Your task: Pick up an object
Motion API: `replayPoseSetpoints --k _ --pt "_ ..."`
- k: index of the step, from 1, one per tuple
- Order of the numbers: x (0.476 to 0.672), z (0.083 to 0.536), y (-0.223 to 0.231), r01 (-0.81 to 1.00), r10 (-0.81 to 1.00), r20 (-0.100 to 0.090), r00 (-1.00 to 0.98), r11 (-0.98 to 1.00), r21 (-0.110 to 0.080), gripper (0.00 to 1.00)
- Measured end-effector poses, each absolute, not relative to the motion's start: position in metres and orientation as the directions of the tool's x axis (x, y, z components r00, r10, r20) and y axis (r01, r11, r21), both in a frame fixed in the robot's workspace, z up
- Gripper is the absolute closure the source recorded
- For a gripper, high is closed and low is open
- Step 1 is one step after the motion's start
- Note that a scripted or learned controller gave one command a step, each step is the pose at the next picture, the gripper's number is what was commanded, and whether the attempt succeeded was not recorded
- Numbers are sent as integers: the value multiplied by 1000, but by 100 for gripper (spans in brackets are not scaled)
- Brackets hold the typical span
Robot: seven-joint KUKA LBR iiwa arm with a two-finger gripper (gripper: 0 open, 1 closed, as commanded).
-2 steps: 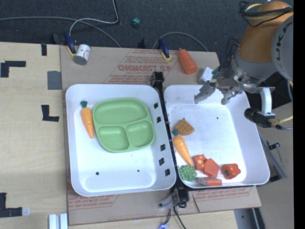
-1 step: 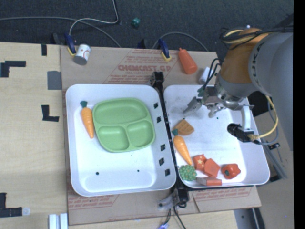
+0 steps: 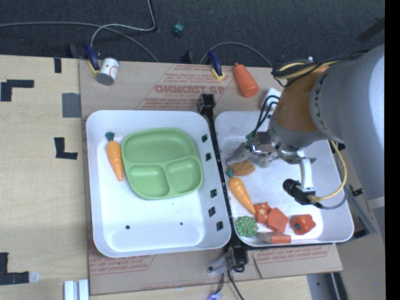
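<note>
Grey two-finger gripper [image 3: 245, 155] low in right shallow white bin [image 3: 334, 233], over a flat orange-tan toy piece [image 3: 243, 167] near the divider — can't tell finger state. Best approach, imo: centre on piece, descend straight, clear of long orange toy carrot [image 3: 241, 194] just below.

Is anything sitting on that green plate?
Empty. The green plate shows three bare compartments; the carrot lies beside it in the left bin.

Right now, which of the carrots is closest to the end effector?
The carrot in the right bin, just below the end effector; the other carrot lies beside the green plate.
</note>
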State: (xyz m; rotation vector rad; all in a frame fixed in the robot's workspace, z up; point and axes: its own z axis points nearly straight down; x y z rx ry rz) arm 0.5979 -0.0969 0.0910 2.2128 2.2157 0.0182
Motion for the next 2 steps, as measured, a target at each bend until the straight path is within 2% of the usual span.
replayPoseSetpoints --k 1,2 --pt "600 104 -97 1000 1000 0 -3 3 21 100" --pt "598 101 -96 1000 1000 1 -3 3 16 0"
